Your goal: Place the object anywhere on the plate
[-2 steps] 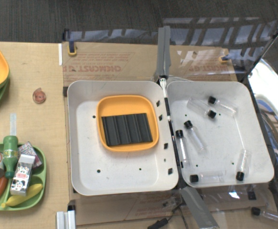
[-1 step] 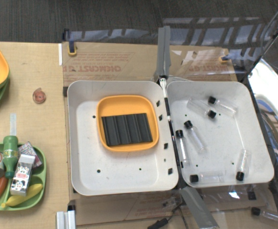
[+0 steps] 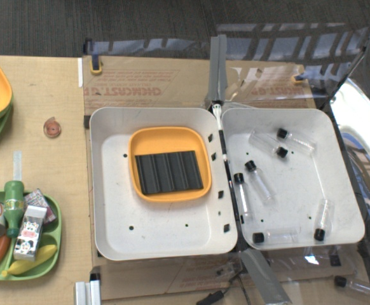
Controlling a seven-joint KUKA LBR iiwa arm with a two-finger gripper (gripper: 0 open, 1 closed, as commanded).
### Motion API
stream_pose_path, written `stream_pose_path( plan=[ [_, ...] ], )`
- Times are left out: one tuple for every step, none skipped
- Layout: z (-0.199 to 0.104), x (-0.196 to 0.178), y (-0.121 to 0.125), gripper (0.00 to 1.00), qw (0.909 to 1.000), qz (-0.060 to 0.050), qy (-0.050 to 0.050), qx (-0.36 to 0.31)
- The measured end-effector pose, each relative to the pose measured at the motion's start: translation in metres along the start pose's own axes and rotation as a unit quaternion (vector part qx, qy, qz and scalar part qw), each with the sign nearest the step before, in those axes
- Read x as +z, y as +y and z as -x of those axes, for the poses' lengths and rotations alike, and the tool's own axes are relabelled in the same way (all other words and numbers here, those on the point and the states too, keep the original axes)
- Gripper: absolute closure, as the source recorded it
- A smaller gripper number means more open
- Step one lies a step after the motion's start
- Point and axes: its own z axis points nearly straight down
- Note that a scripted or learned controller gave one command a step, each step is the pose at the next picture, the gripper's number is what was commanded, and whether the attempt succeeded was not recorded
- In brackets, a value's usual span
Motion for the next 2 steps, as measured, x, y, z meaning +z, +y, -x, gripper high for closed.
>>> stream_pose_path(
  plan=[
    [-0.02, -0.008, -0.007, 0.0, 0.9806, -0.001, -0.001, -0.196],
    [-0.007, -0.009, 0.006, 0.0, 0.9701, -0.002, 0.0, -0.243]
  ],
)
